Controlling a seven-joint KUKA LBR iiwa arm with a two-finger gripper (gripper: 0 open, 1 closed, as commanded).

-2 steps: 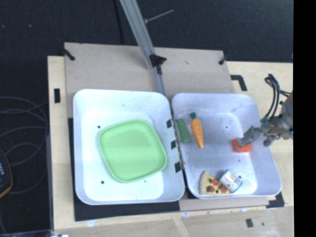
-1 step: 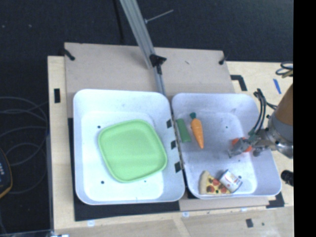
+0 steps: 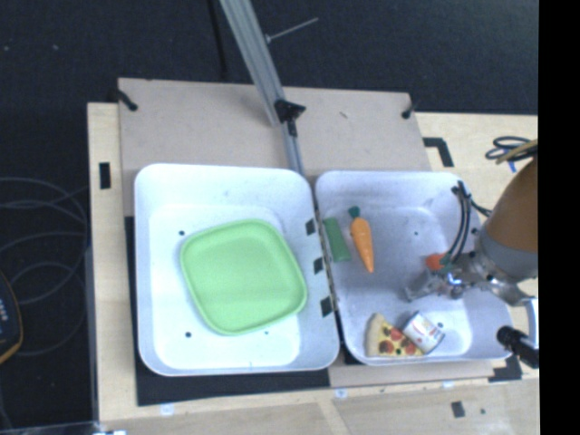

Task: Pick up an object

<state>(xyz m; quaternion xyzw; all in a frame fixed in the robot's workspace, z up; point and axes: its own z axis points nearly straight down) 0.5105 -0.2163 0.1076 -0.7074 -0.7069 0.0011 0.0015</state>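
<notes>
Two shallow white bins are borne side by side by the bench. The left bin lies well away to the left of the gripper, and the right bin is the one over which the gripper is held. A light green square plate is seen lying flat in the left bin, far to the left of the gripper.

The grey arm, with its orange band, is brought in from the right edge and is bent down over the right half of the right bin. The gripper is seen low over the bin floor; whether it is released or clenched cannot be told, and nothing is seen grasped in it.

A toy carrot, orange with a green top, lies to the upper left of the gripper, well apart from it. Just beyond the carrot, against the bin's left wall, a small dark green block is laid. Below and to the left of the gripper a toy pizza slice is found near the front wall, and touching its right side lies a small can with a red and white label; the label's writing is too small to be read. A small red-orange item is seen just above the gripper, close to the wrist.
</notes>
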